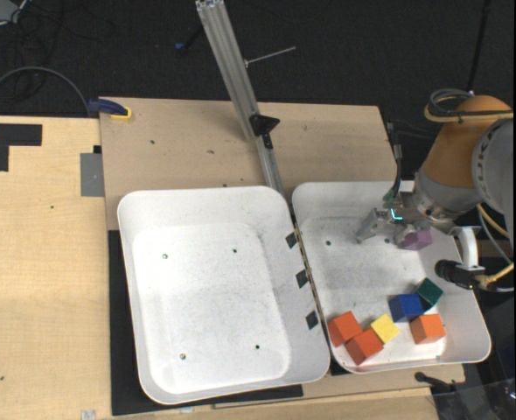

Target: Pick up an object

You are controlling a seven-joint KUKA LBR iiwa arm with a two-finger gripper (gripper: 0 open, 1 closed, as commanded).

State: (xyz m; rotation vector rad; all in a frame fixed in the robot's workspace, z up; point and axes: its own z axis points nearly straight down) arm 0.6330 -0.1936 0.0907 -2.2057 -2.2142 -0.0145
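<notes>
Nothing is yet lifted: the gripper is lowered beside the purple block, finger state not discernible, other blocks untouched.

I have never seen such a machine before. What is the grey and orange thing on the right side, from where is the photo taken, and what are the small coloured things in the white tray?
The grey and orange thing is a robot arm. Its tip, the end effector, is a two-finger tool for picking things up. One fixed camera above the bench takes the photo, looking down at a slant.

Two shallow white bins lie side by side. The end effector is low over the right bin, next to a purple object; I cannot tell whether it holds anything. Near the front of this bin lie small blocks: two orange-red blocks, a yellow block, a blue block, a green block and an orange block. The left bin stands beside it.
</notes>
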